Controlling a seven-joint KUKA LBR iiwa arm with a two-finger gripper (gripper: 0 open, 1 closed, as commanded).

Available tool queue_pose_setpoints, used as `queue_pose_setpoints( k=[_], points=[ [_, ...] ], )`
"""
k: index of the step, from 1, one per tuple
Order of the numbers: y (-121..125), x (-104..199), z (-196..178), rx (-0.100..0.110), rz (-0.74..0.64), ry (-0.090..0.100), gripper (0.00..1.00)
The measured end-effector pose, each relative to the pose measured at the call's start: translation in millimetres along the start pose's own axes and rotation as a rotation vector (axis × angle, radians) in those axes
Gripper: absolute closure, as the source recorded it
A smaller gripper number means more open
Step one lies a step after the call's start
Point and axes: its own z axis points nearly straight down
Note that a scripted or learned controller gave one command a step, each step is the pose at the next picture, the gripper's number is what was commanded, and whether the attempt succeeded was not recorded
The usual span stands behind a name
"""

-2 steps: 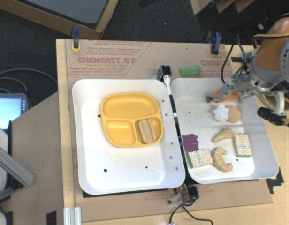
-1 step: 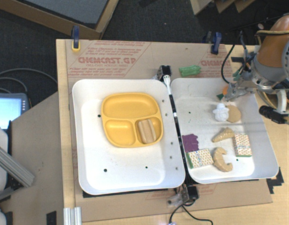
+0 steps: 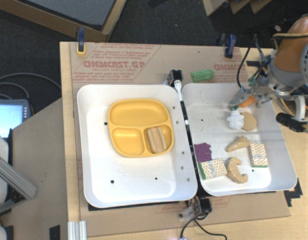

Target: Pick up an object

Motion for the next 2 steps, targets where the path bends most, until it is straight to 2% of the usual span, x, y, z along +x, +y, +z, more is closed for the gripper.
queue_pose_setpoints(
  k=[1,2],
  points=[
    [-10,0,20,-0.002,0.002,0.004,0.00],
    [-10,-2,9,-0.005,0.002,-0.005,1.00]
  ],
)
